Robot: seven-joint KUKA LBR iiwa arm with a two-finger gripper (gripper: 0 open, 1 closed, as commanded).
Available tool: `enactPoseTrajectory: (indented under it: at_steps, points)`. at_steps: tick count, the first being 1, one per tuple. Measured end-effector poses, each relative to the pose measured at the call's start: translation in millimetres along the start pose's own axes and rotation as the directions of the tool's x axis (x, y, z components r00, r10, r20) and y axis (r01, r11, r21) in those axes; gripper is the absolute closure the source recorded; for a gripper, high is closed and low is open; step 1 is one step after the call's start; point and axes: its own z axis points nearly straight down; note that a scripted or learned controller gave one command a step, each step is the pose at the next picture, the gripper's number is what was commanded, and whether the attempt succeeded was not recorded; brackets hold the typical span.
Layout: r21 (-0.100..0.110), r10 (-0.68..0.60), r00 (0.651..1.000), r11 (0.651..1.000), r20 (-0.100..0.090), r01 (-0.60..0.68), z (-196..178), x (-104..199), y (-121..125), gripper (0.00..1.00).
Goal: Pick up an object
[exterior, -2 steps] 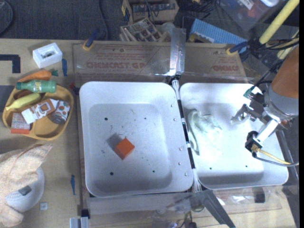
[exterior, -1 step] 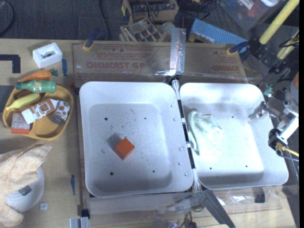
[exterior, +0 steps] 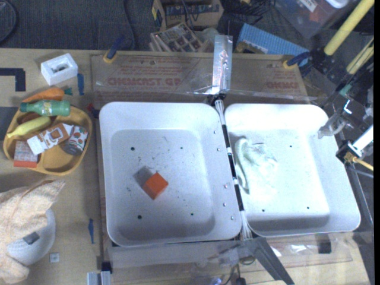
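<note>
The orange block (exterior: 157, 186) lies on the floor of the left bin (exterior: 119, 120), left of the divider between the bins, with a small grey piece (exterior: 143, 175) touching it. We judge the pick not yet begun: the gripper (exterior: 332, 125) hangs at the right bin's (exterior: 309, 114) far right rim, grip state unreadable. Next we must cross the divider and descend over the block.

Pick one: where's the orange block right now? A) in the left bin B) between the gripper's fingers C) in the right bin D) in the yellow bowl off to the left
A. The orange block lies on the floor of the left bin, a little left of its middle, well away from the gripper at the right bin's far right edge.
</note>
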Motion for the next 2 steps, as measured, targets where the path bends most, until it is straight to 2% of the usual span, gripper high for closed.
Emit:
enactPoseTrajectory:
  at_steps: [1, 2]
  points:
    - [0.004, -0.074, 0.997, 0.997, 0.000, 0.074, 38.3, -30.0, 21.6, 0.00]
    - [0.004, -0.043, 0.999, 0.999, 0.000, 0.043, 35.0, -55.7, -11.6, 0.00]
